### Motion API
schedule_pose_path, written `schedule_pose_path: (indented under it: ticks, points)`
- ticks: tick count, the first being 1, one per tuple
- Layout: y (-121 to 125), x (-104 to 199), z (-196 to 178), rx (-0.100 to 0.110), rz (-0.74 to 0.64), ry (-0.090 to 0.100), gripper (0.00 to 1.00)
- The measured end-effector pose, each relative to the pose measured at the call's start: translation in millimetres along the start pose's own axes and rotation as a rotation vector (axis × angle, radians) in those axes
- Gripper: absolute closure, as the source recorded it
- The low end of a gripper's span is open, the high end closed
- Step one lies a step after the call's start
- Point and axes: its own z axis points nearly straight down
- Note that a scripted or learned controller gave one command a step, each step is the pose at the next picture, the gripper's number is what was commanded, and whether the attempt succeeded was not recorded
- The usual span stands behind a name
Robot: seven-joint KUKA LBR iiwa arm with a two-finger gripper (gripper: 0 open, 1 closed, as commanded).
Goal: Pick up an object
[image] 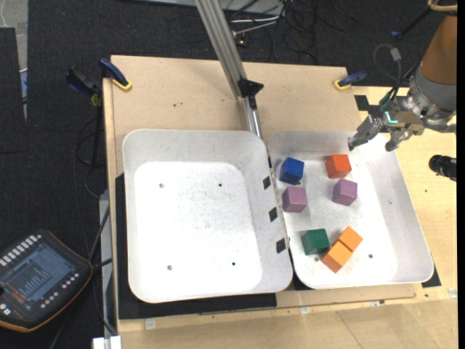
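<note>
Overhead, the gripper (378, 135) hangs with jaws spread and empty above the right bin's (407, 217) far-right corner. Nearest is the red-orange cube (338, 166); the two orange cubes (341, 248) touch near the front edge, so a descent there could jam. The arm is cut off at the right edge.
</note>
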Motion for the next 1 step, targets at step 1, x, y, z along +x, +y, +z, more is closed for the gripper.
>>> schedule_pose_path:
  ticks: [1]
  points:
    - [0.8, 0.1, -2.6, -0.004, -0.002, -0.002, 0.0]
